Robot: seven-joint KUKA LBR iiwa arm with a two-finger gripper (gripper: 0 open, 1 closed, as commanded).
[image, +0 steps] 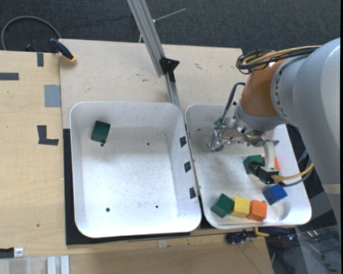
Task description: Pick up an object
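Note:
My gripper (216, 143) hangs low over the upper left part of the right bin (208, 176), above bare white floor. Along that bin's front edge sit a green block (222, 205), a yellow block (240, 206) and an orange block (258, 210) in a row. A blue block (274, 194) lies just behind them to the right. A dark green piece (254, 164) rests right of the gripper, partly under the arm's cables. Another green block (100, 131) lies alone in the left bin's far left corner.
The grey arm with its orange band (263, 96) covers the right bin's far right side. A slanted metal rail (151, 33) runs down to the gap between the bins. The left bin (131, 210) lies beside the right one.

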